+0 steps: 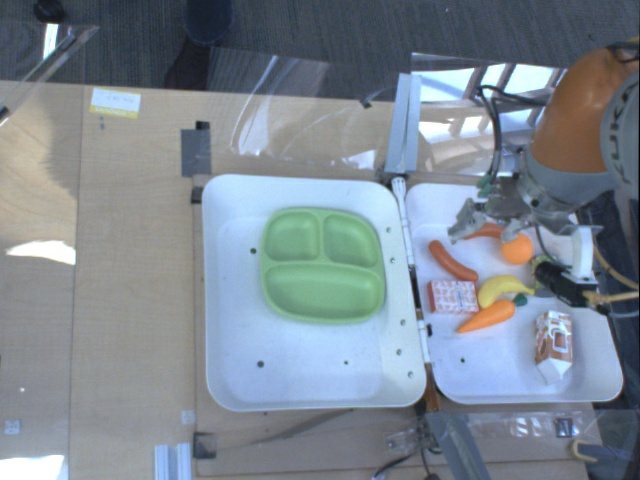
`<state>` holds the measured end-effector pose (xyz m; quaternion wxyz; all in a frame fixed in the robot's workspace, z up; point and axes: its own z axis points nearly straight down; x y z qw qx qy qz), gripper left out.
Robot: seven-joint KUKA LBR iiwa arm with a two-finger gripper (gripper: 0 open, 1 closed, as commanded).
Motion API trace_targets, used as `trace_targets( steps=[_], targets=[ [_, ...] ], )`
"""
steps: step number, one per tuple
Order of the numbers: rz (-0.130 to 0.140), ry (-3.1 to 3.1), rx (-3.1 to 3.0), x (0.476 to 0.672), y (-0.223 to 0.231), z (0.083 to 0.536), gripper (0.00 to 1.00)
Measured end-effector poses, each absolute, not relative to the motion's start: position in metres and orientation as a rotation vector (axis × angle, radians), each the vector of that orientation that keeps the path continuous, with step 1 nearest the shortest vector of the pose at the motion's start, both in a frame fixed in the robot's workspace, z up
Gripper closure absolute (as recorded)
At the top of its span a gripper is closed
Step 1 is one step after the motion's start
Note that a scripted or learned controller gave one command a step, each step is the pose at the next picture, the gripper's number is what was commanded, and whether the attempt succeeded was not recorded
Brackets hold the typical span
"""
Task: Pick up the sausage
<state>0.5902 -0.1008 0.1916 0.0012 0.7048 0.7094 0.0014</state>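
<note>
Just below-left of the spread claw [478,220], untouched, lies the sausage [453,261]

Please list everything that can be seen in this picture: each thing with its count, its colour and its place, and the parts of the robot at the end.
Shallow plastic bins: 2, white, side by side, left bin, right bin.
Three-compartment plate: 1, green, in left bin.
Sausage: 1, red-orange, right bin, left part.
Small patterned box: 1, red and white, below the sausage.
Banana: 1, yellow, right bin centre.
Carrot: 1, orange, below the banana.
Round fruit: 1, orange, beside the gripper.
Carton: 1, white and brown, right bin, lower right.
Gripper: 1, grey, over right bin's upper part.
</note>
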Motion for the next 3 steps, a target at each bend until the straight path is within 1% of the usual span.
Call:
trace_targets(
  steps=[1, 2, 3],
  targets=[
    [0.013, 2.253, 2.176, 0.581, -0.099, 0.089, 0.0],
    [0.02, 2.249, 2.17, 0.584, -0.099, 0.101, 1.0],
    [0.008, 2.235, 2.202, 0.563, -0.01, 0.186, 1.0]
  ],
)
